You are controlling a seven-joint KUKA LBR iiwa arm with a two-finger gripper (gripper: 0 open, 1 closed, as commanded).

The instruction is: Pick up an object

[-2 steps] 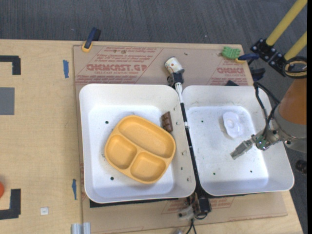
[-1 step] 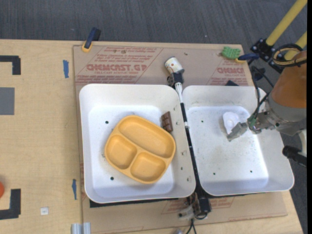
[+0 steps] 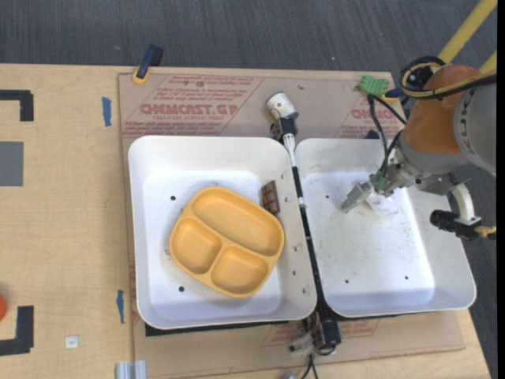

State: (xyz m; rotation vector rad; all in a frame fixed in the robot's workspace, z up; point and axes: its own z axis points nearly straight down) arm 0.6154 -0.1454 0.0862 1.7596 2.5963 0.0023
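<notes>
In the left bin (image 3: 150,235) a yellow divided plate (image 3: 227,241) lies near the middle, a small brown block (image 3: 271,198) by its right wall. In the right bin (image 3: 442,287), the claw (image 3: 372,193) hangs low toward the far side, over a small white object (image 3: 386,205); whether it is open or closed cannot be told.

The arm (image 3: 454,125) is cut off by the right edge, and its bulk hides part of the right bin's (image 3: 410,290) far corner. The gripper (image 3: 377,194) is small and blurred, and a pale thing (image 3: 386,205) beneath it is too indistinct to name. A small brown object (image 3: 271,198) beside the yellow tray (image 3: 227,241) is too small to identify, and a red thing (image 3: 2,308) is cut by the left edge.
</notes>
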